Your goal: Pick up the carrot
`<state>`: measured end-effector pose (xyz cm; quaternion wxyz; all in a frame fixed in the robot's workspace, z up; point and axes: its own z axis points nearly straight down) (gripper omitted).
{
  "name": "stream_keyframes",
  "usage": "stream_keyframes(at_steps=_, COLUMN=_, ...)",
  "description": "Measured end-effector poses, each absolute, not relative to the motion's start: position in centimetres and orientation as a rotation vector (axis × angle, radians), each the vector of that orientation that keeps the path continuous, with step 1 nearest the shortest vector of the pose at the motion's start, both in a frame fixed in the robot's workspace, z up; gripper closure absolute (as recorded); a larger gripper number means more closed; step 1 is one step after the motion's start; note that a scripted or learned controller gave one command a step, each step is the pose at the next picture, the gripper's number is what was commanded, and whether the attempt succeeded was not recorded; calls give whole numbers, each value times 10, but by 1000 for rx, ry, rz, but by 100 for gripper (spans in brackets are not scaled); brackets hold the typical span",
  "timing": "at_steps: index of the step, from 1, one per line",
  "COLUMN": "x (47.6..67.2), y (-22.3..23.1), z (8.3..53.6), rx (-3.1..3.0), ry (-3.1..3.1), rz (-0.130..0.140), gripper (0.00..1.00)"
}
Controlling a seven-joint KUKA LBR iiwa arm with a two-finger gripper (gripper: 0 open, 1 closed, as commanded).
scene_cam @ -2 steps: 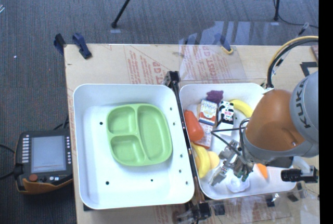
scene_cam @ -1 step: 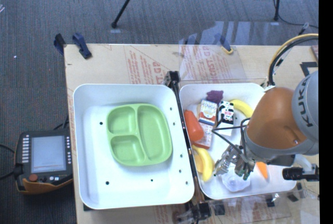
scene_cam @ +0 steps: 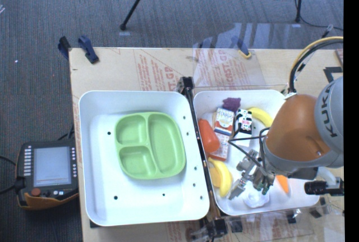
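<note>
Two shallow white bins sit side by side. The left bin (scene_cam: 92,123) holds one glossy green three-compartment tray (scene_cam: 150,144). The right bin (scene_cam: 280,97) holds two curved yellow bananas (scene_cam: 220,177), one printed carton (scene_cam: 223,131) and one smooth orange carrot (scene_cam: 208,137) at its nine o'clock edge. The gripper (scene_cam: 247,186) hangs at six o'clock, its metal fingers apart, clamping nothing.

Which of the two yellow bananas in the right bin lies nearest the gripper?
The yellow banana at the bin's near edge, just left of the gripper. The other yellow banana lies at the far side, beyond the black-and-white carton.
</note>
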<state>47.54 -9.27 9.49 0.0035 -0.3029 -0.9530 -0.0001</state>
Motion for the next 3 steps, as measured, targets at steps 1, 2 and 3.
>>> stream_keyframes(at_steps=1, x=475, y=-140, z=86, rx=-1155, ry=-2920, rz=0, gripper=0)
stream_keyframes(at_steps=2, x=476, y=-87, z=112, rx=-1579, ry=-2714, rz=0, gripper=0)
stream_keyframes(at_steps=3, x=581, y=-128, z=128, rx=-1720, ry=-2632, rz=0, gripper=0)
